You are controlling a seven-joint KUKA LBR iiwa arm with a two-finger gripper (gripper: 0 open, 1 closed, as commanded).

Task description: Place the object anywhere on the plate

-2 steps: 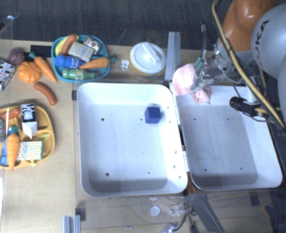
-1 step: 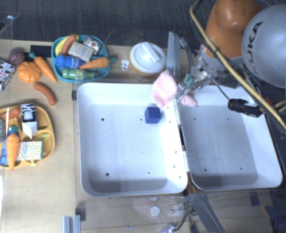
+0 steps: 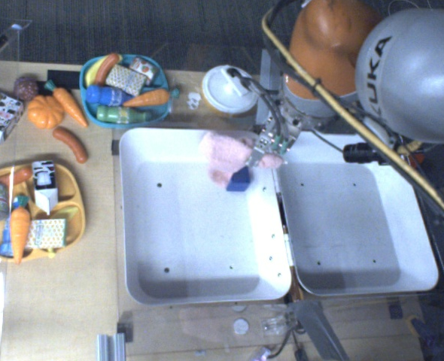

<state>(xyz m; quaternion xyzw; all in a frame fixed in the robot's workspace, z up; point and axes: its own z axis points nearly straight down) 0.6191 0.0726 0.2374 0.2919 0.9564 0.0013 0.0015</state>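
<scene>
— Task things?
— Pink plate (image 3: 223, 156), blurred, in far right corner of left bin (image 3: 169, 277). Small blue block (image 3: 238, 180) at plate's near edge; touching or overlapping, hard to tell.

— Around them?
— Grey arm (image 3: 410, 74) above far side of right bin (image 3: 365, 277). Yellow tray (image 3: 70, 180) and blue bowl (image 3: 124, 121) of toy food off to the left. White round dish (image 3: 226, 89) behind the bins.

— Gripper?
— Gripper (image 3: 269, 147) low over the seam between bins, just right of plate, near block. Apart or together: cannot tell. Block not visibly gripped.
</scene>
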